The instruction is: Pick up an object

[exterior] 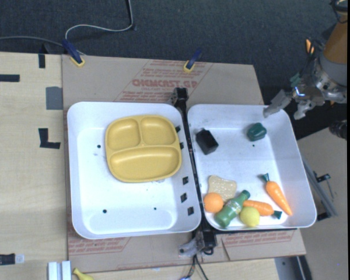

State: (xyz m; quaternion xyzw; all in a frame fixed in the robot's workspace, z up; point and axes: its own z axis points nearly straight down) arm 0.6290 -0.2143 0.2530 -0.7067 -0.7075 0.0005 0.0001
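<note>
My gripper [287,105] hangs at the upper right, just over the far right corner of the right bin [239,156], with its two fingers spread open and nothing between them. Below and left of it a dark green lump [256,132] lies in the bin. A black block [206,141] sits near the bin's left wall. At the front lie a carrot [277,195], a smaller carrot [259,206], an orange ball [213,202], a yellow lemon [250,216], a green bottle [232,209] and a beige slice of bread [222,186].
The left bin [87,174] holds a yellow divided plate [143,147]. Both bins rest on a cardboard sheet [157,80] clipped to the bench. A black divider with clamps runs between the bins.
</note>
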